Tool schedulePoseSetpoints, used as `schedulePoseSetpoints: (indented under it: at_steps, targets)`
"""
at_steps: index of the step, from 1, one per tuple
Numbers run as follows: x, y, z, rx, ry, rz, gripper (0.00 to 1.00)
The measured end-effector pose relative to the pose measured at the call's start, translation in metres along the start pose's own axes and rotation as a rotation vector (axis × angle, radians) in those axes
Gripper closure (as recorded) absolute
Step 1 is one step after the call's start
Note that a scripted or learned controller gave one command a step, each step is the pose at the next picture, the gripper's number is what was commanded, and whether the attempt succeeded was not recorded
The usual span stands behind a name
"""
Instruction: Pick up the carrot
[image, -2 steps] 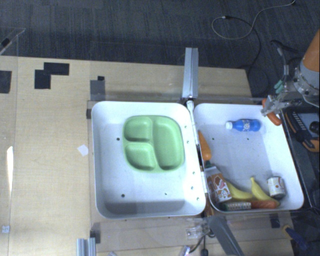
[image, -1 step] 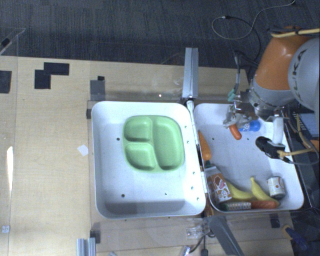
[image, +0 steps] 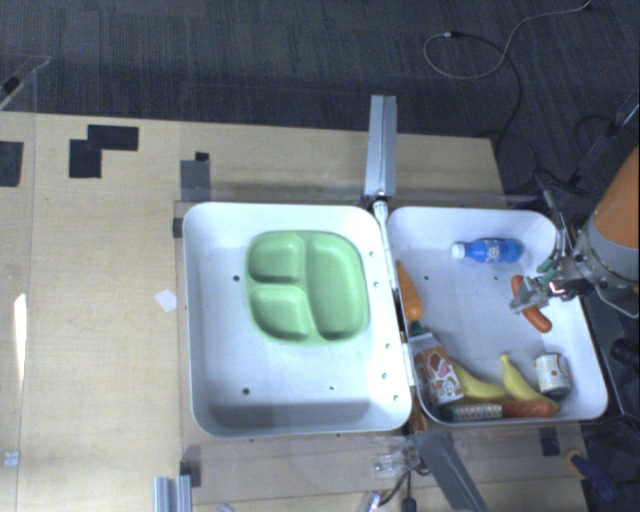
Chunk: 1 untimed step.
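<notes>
**Overhead, carrot against the divider wall, gripper across the bin**

Notably, the carrot (image: 408, 292) lay in the right bin (image: 470, 215), pressed along that bin's left wall, just beside the seam between the two bins. It ran lengthwise along the wall, orange, with its lower end near a small carton (image: 434, 372) printed in red and white.

The gripper (image: 548, 287) hung over the right side of the same bin, well apart from the carrot. The arm (image: 618, 215) came in from the right edge, its orange band showing above the wrist. How far the claw stood open I could not tell; the metal parts were too small and cluttered to read. Right at its tip lay a hot dog (image: 532, 307), orange-red, tilted; whether the two touched was unclear.

Other contents of the right bin: a blue bottle (image: 488, 250) lying on its side near the far wall; a banana (image: 482, 385) along the near wall, with a second yellow piece (image: 516, 378) beside it; a red item (image: 528, 408) under those; a small can (image: 552, 374) at the near right corner.

The left bin (image: 215, 330) held a green divided tray (image: 306, 285) with three compartments, sitting toward the far right of that bin.
</notes>
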<state>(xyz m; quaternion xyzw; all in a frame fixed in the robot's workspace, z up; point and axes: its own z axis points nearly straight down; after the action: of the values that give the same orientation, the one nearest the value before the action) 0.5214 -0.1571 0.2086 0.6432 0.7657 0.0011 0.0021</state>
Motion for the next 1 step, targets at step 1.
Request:
schedulePoseSetpoints:
  at_steps: [1]
  targets:
    - [-0.0684,0.1223,-0.0069,0.000,-0.001,0.042,1.00]
